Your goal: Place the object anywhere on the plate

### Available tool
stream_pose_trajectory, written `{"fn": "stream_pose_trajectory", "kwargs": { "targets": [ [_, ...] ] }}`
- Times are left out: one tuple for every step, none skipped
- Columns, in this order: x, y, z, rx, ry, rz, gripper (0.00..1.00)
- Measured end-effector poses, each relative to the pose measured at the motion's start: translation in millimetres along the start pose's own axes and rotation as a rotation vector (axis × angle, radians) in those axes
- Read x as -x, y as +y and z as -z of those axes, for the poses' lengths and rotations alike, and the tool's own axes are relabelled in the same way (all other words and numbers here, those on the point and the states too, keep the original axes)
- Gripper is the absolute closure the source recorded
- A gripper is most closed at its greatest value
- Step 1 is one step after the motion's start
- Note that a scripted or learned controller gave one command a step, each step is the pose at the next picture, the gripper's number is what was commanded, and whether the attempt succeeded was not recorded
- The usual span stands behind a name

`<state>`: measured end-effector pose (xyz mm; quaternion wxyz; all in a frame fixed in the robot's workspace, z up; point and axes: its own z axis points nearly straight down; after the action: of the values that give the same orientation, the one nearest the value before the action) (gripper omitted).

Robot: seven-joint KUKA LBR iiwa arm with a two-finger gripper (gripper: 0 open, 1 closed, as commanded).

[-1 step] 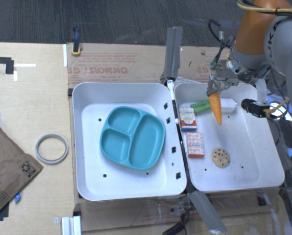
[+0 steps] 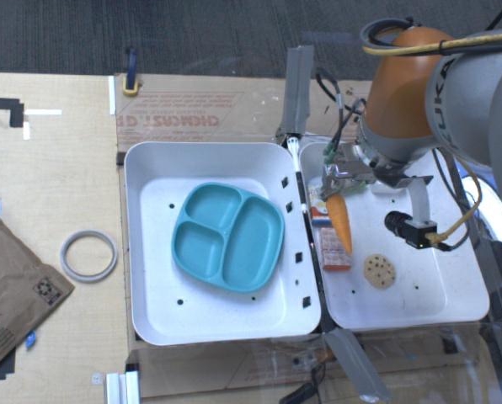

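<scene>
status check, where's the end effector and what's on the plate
End effector low over right bin, at top of carrot; grip unconfirmed. Blue plate in left bin, nothing on it. Cookie and small box beside carrot.

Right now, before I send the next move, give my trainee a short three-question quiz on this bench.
1. True or false: the orange carrot-shaped toy lies on the teal three-compartment plastic plate.
2. Which bin holds the round brown speckled cookie? A) left white bin B) right white bin
3. Fill in: the grey tape ring lies on the wooden bench, to the ____ of both bins in the camera view.

Key: 1 false; 2 B; 3 left.
</scene>
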<state>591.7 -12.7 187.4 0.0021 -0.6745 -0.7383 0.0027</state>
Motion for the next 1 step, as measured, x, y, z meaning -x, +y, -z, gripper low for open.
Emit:
{"fn": "stream_pose_trajectory", "kwargs": {
  "targets": [
    [-56.1, 23.3, 0.0, 0.0, -0.001, 0.042, 1.0]
  ]
}}
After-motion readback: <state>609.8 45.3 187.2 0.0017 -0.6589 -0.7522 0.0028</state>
